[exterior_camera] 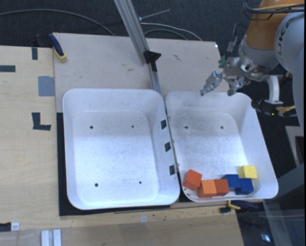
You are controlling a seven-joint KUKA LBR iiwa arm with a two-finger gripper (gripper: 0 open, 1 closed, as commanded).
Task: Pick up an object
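Count of things on the bench, by kind

Two white bins: a left bin and a right bin. Blocks number five or so, all in the right bin's near corner: three orange, namely one, a second and a third; one yellow block; one blue block, possibly two pressed together. One arm with one gripper.

**Robotics laboratory test bench**

A pale plywood bench carries two shallow white plastic bins, small coloured blocks, grey tape markers and loose black cables. A slanted aluminium mounting rail and a grey-and-orange industrial robot arm indicate an experimental manipulation rig.
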